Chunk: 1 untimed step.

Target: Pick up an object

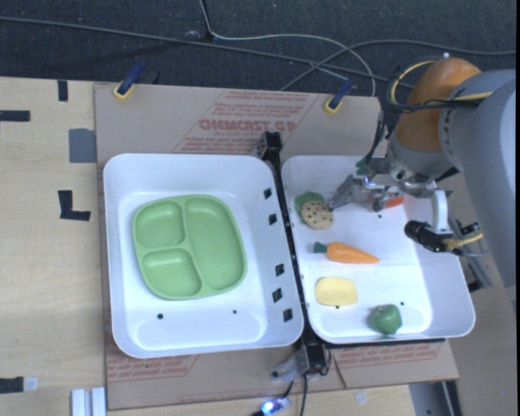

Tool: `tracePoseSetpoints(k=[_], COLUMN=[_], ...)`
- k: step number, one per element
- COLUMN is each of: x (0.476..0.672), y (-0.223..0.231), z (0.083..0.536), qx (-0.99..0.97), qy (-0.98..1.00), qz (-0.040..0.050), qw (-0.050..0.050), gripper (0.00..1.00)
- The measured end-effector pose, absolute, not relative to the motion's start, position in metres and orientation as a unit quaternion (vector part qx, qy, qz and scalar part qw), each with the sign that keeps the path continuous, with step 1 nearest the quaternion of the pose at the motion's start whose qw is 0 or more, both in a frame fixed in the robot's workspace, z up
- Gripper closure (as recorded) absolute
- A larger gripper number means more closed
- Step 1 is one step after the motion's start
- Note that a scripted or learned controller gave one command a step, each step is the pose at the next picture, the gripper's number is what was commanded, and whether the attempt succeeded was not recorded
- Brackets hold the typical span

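The right white bin holds several toy foods. A speckled cookie lies on a small green piece at the upper left. Just below it lies an orange carrot. Below that sit a yellow lump and, near the front edge, a green pepper-like piece. My gripper hangs over the upper part of this bin, right of the cookie. It is open, with one grey finger reaching toward the cookie and nothing between the two.
The left white bin holds a green divided plate. A black divider runs between the bins. The grey arm with its orange band comes in from the right. Cables lie behind the bins.
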<state>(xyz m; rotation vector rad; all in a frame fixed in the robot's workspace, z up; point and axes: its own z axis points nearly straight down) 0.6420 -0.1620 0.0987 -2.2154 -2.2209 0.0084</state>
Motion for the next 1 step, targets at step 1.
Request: tracePoseSetpoints(k=[1], x=[0.6438], y=[-0.1629], z=[0.088], qx=[-0.707], qy=[-0.708], qz=[0.0], qw=[-0.003], gripper=[0.0])
